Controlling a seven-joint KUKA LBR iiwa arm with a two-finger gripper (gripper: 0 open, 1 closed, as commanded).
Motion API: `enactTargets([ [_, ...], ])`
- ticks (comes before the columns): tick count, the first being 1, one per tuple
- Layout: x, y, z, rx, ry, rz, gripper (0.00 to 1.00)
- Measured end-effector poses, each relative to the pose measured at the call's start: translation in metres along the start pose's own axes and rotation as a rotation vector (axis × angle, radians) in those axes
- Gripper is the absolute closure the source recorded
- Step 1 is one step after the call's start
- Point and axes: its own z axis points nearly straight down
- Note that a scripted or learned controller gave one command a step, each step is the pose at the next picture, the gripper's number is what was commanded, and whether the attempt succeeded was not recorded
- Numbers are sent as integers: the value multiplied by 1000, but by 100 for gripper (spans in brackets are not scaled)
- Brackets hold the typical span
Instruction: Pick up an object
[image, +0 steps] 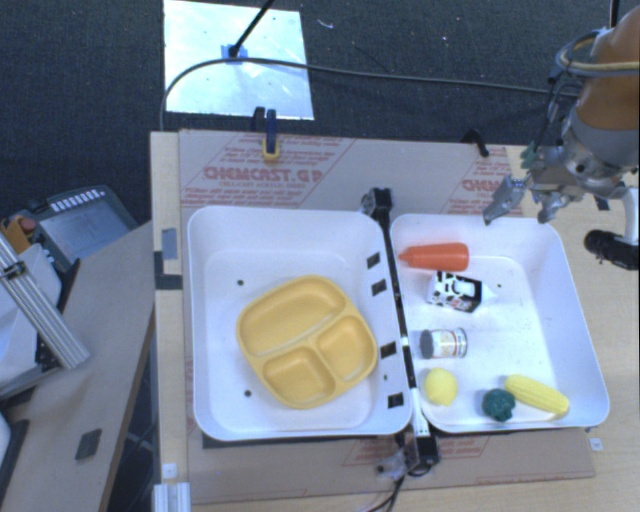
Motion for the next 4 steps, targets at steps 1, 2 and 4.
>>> enactTargets([
  [1,0,1,-7,-10,-2,-2,0],
  [2,1,12,44,-8,-1,-5,0],
  [4,12,6,158,5,7,-5,0],
])
